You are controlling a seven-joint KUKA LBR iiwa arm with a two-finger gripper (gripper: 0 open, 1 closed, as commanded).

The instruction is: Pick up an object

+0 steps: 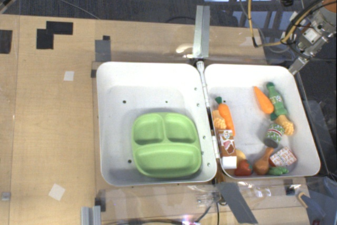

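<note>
From my seat the feed is evenly lit from overhead, fairly bright and a little soft. I see a glare patch on the clear sheet behind the metal post and small glints on the front bench edge. The left bin shows a faint grey shadow along its inner wall, and the green tray casts almost none. Fine detail among the toy food is slightly blurred.

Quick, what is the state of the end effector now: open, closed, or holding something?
End effector: cannot be told whether open or closed; it sits at the far right corner of the right bin, and no object is seen in it.
</note>
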